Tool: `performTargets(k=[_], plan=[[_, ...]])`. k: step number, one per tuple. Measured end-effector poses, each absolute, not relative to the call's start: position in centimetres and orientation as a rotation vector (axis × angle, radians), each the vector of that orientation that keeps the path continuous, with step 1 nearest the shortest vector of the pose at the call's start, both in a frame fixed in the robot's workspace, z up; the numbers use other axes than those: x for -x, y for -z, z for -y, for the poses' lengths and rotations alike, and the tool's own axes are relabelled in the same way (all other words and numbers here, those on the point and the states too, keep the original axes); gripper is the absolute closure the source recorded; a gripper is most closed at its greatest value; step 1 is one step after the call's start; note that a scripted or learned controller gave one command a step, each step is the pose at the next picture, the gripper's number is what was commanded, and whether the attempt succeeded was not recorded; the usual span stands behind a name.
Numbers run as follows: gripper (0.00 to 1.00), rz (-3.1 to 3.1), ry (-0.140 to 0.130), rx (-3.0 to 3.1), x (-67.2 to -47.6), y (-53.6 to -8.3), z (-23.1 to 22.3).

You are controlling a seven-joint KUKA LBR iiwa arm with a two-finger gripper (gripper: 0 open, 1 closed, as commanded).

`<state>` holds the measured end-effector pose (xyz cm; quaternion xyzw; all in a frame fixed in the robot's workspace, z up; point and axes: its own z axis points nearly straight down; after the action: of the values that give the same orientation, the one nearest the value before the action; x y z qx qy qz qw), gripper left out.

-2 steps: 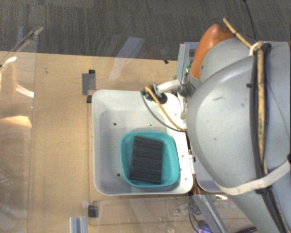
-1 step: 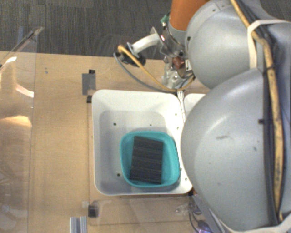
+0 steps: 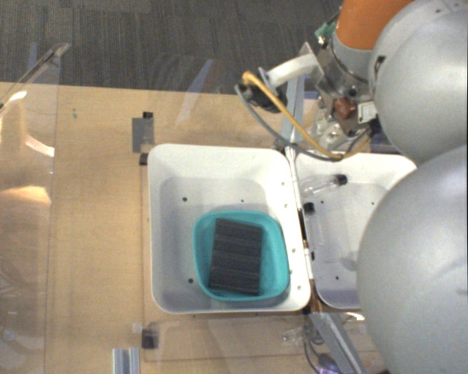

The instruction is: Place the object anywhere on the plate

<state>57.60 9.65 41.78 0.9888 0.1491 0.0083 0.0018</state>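
Dark ridged block point(image 3: 236, 256) on teal plate point(image 3: 276, 252), inside rim

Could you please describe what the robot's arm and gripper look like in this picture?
The arm is built of large, rounded, smooth light-grey shells, with an orange band above the wrist. Below that band sits a metallic wrist section with a white bracket. A yellow cable and darker cables loop out from it. The gripper looks partly clear, with a reddish-brown part inside.
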Motion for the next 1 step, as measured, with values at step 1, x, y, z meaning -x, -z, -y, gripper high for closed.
performTargets(k=[1], plan=[[1.00, -0.765, 0.000, -3.046, -51.49, -32.09, -10.05]])
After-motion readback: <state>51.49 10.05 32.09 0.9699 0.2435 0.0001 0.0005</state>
